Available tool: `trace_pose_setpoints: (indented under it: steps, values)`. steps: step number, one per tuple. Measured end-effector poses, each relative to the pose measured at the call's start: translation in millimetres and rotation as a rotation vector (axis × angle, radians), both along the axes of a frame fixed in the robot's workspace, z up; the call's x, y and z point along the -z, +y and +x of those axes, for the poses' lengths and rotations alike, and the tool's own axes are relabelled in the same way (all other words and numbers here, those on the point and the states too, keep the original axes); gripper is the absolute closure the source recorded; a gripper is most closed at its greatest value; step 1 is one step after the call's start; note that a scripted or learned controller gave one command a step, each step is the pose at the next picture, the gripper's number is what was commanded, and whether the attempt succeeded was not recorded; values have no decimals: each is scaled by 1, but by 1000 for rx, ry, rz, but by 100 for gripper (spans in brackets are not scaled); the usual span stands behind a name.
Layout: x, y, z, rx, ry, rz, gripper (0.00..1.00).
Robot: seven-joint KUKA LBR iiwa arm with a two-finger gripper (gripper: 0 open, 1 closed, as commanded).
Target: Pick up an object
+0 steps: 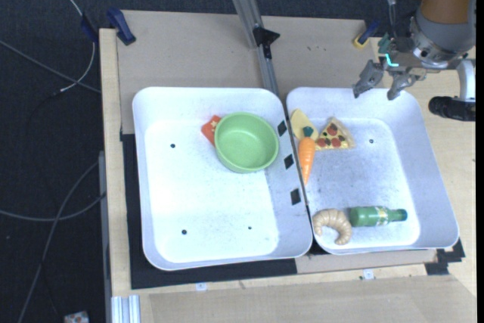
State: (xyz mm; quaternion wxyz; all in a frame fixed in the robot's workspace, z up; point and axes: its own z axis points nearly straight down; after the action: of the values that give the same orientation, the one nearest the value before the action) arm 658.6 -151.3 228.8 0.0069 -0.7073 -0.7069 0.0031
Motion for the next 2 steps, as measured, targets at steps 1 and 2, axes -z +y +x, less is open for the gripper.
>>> trace_pose_setpoints:
  steps: [1,2]
  values:
    - [-4,0,1,-1,-7,-1,0]
    - [41,8,1,-2,0,0,0]
